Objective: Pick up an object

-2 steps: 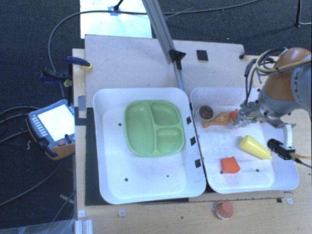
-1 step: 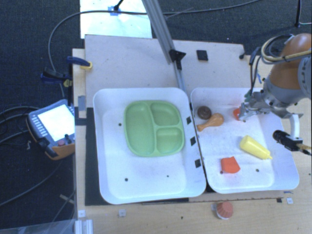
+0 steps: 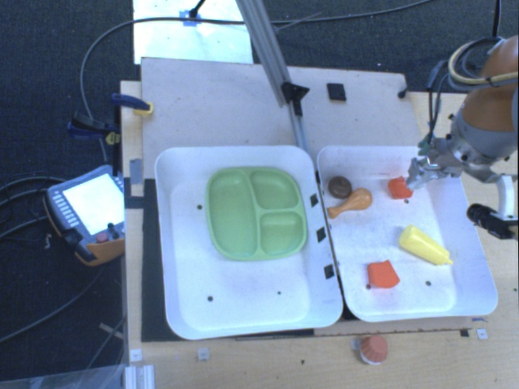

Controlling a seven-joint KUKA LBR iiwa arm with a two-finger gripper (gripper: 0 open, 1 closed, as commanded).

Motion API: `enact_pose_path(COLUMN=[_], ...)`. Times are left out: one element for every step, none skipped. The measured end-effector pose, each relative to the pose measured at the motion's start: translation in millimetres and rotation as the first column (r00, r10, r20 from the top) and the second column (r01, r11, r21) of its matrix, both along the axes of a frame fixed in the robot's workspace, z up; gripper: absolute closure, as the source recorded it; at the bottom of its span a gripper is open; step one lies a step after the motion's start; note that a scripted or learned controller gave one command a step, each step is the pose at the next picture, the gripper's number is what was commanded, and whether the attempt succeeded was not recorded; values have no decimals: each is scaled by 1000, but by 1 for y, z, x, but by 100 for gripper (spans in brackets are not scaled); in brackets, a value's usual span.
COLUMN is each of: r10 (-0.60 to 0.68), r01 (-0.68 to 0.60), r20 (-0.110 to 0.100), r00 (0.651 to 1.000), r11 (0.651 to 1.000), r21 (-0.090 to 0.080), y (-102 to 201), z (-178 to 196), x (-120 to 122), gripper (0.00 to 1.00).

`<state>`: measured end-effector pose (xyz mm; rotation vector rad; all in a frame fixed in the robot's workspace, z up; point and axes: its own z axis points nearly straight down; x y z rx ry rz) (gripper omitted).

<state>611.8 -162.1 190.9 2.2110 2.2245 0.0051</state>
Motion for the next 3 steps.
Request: enact_pose_path(r10=[1,4,5], r01=[-1,-4,-5], r20=[1,-3,-4], r00=[1000,1000,1000], r11=[1000,1000,1000], r21=[0,3,3], y=[0,58,115], z=[50,54,61], x=[2,-3,-1], gripper=[100,100,100])
